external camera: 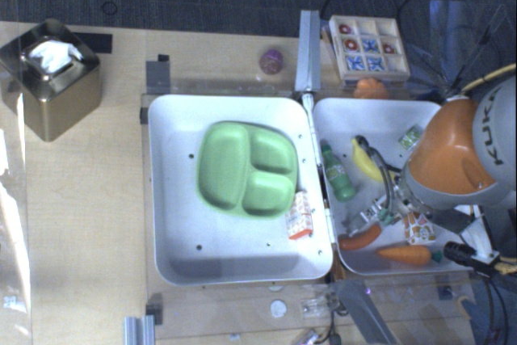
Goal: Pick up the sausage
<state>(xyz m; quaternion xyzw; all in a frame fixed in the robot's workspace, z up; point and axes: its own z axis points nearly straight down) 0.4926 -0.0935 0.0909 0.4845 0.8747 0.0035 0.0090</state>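
Observation:
The sausage (360,238), short and reddish-orange, lies near the front edge of the right bin (380,119), close to its left wall. My gripper (378,212) hangs low in that bin, just above and to the right of the sausage's upper end, below the grey-and-orange wrist (452,149). Whether it touches the sausage is unclear, since the wrist's bulk and metal parts clutter that spot.
The right bin also holds a carrot (404,255), a green bottle (336,172), a banana (367,161), a green packet (410,137) and a small carton (419,229). The left bin (174,198) holds a green divided plate (246,167) and a carton (300,216). A tissue box (52,81) stands far left.

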